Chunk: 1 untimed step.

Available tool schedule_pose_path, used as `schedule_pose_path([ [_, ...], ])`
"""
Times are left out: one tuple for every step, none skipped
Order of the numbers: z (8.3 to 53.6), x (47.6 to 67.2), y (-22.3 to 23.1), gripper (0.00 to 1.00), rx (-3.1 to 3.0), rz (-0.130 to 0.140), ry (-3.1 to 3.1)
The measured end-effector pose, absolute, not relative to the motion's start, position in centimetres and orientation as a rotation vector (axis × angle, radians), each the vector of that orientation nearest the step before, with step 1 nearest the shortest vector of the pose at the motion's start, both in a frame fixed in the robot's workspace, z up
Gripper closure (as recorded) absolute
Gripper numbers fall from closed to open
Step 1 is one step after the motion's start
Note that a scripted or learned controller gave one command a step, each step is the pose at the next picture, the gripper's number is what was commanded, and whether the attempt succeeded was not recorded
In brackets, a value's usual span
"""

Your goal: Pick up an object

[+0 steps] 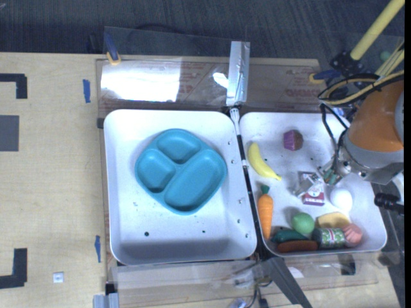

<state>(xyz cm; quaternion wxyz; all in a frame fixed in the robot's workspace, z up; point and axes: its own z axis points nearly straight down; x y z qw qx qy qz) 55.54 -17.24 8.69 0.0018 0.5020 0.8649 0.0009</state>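
Observation:
The right bin (282, 126) holds several toy foods. A yellow banana (261, 162) lies near its left wall, with an orange carrot (265, 212) below it. A purple piece (293, 140) sits toward the back. Along the front lie a green ball (302, 222), a dark green piece (284, 235), a red piece (297, 245), a green can (332, 237), a yellow piece (332, 220) and a pink piece (354, 235). A white egg (341, 199) lies at the right. My gripper (313, 183) hangs low in the bin's middle, right above a small red-and-white carton (314, 199).
The left bin (122, 172) holds a blue divided plate (181, 170). A clear panel and a metal strip (238, 72) stand behind the bins. Yellow and black cables (347, 85) hang at the back right by the arm's orange band (379, 126).

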Motion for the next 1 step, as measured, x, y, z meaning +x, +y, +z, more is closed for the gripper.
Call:
schedule_pose_path([
  [9.83, 55.78, -17.22, 1.00, 1.570, 0.006, 2.709],
])
